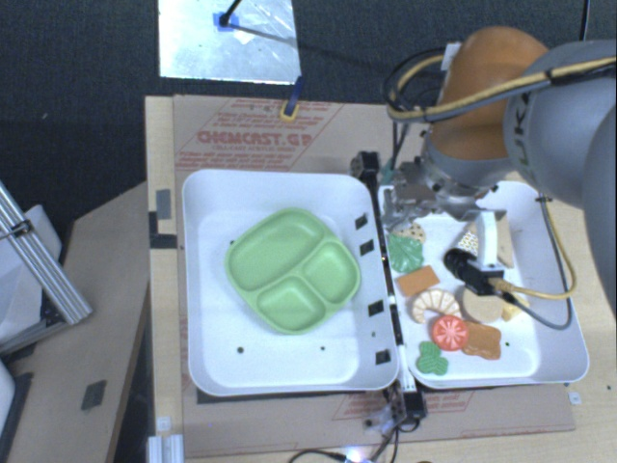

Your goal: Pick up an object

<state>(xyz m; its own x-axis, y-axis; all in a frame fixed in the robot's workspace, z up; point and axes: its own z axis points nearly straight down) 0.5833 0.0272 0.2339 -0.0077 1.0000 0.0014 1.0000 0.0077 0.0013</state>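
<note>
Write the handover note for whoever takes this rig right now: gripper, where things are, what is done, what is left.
Gripper: low over the far end of the right bin; whether its fingers are open or shut cannot be told, and nothing is seen held.
Right bin: toy food pieces, among them a green leaf, an orange slab, a tomato slice and a small green piece.
Left bin: a green divided plate.
Done: no pick visible.
Left: grasp one piece and lift it.

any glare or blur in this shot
Camera view: mild glare on the left bin; strong reflection off the shiny sheet up top; the green divided plate is sharp; the arm looks soft, its wrist shading the right bin.
</note>
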